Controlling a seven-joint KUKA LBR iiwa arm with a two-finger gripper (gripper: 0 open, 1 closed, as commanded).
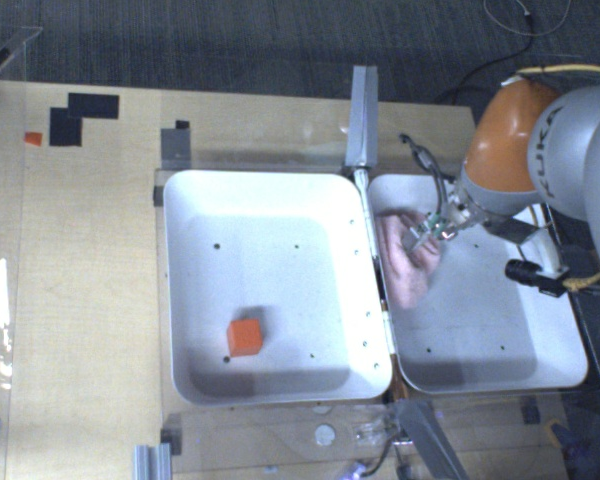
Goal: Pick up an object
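A pink cloth (402,263) lies crumpled in the right bin (500,353), against its left wall near the back. My gripper (423,233) hangs right over the cloth's upper right part, touching or very close to it. An orange block (245,337) sits in the left bin (270,208), toward its front left. The grey arm with its orange band (505,153) reaches in from the right above the right bin's back edge.
A metal divider post (361,118) stands at the back between the two bins. A black cable and connector (535,278) hang from the arm over the right bin. Black and orange markers (75,118) lie on the bench at the far left.
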